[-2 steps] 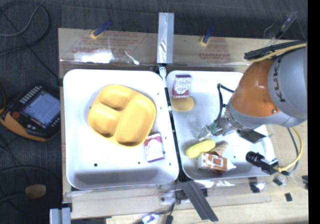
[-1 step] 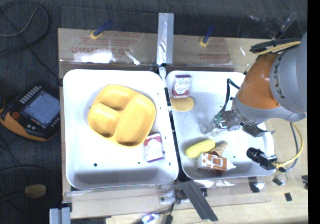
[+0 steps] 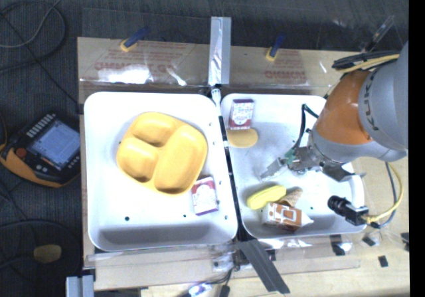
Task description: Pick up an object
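Observation:
My gripper (image 3: 282,164) hangs low over the middle of the right bin (image 3: 279,116), reaching in from the right on the grey and orange arm (image 3: 352,119). Just below it lie a small yellow oblong object (image 3: 264,196) and an orange-brown box (image 3: 284,216); it touches neither. A red and white carton (image 3: 242,114) and a tan disc (image 3: 243,137) sit at this bin's upper left. In the left bin (image 3: 93,176) rests a large yellow lumpy object (image 3: 161,151), with a second small red and white carton (image 3: 204,196) by its lower right.
The two bins meet at a raised rim (image 3: 226,156) in the centre. A black cylindrical fitting with a yellow cable (image 3: 345,209) sits at the right bin's lower right corner. A hand-held controller (image 3: 50,149) lies on the floor to the left.

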Available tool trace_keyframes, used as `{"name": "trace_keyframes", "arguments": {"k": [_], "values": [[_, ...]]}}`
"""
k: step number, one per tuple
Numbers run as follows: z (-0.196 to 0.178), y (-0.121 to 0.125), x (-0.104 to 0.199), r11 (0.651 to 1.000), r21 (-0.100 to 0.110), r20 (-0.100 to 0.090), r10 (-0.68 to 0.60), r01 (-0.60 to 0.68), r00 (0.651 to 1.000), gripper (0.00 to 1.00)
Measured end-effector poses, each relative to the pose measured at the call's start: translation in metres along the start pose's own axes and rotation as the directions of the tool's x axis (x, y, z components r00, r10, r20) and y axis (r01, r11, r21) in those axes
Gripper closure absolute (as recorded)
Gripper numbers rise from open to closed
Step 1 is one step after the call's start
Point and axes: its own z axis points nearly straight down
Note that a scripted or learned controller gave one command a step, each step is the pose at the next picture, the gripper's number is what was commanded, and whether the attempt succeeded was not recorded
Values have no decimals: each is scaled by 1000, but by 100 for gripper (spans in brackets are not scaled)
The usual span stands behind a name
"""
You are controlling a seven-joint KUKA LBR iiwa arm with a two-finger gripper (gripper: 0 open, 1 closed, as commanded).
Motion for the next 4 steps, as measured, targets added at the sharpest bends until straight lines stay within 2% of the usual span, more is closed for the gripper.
{"name": "trace_keyframes", "arguments": {"k": [1, 2, 3, 4], "values": [[7, -37, 29, 990, -24, 16, -136, 136, 991, 0], [7, -38, 31, 997, -21, 11, -80, 80, 997, 0], [-2, -37, 32, 997, -20, 7, -80, 81, 997, 100], [-112, 25, 65, 1000, -1, 4, -9, 9, 1000, 100]]}}
